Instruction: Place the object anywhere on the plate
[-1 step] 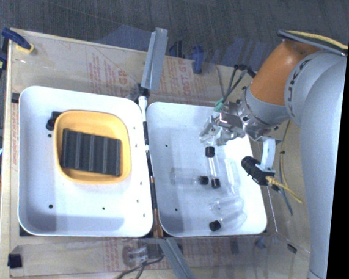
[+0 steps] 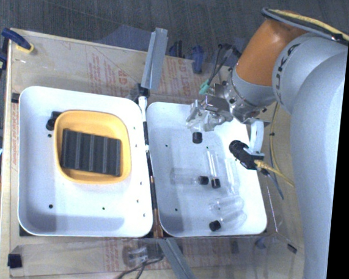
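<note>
The plate [image 2: 94, 122] is yellow with a dark ridged centre and lies in the left bin [image 2: 28, 195]. Several clear tubes with black caps lie in the right bin [image 2: 173, 221]: one [image 2: 211, 165] upright in the picture, one [image 2: 186, 178] lying across beside it, one [image 2: 229, 210] near the front right corner. My gripper [image 2: 202, 116] hangs over the far part of the right bin. Just below it is a small black cap [image 2: 197, 137]; whether this piece is held or rests on the bin floor cannot be made out.
The grey arm with its orange band [image 2: 266, 43] covers the right bin's far right corner. A black fitting with a yellow cable [image 2: 244, 153] juts out over the bin's right side. A raised divider [image 2: 147, 158] separates the two bins.
</note>
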`<state>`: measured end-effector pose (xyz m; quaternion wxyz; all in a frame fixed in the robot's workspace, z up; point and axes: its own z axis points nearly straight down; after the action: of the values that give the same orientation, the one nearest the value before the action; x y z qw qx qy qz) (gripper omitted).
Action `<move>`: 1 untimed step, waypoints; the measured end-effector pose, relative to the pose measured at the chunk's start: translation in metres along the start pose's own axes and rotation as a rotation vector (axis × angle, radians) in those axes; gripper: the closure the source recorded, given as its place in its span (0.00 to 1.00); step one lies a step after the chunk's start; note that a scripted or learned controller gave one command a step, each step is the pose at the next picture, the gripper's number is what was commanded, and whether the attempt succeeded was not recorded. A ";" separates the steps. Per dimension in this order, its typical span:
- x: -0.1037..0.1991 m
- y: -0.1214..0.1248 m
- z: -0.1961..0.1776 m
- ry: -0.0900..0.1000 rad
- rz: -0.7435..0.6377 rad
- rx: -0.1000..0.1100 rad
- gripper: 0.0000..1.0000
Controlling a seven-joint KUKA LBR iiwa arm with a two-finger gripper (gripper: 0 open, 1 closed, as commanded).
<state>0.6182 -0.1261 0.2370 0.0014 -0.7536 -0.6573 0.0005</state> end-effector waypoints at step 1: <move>0.086 0.001 0.001 -0.001 -0.155 0.000 1.00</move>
<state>0.6314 -0.0406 0.2360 0.0010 -0.7006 -0.7135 0.0008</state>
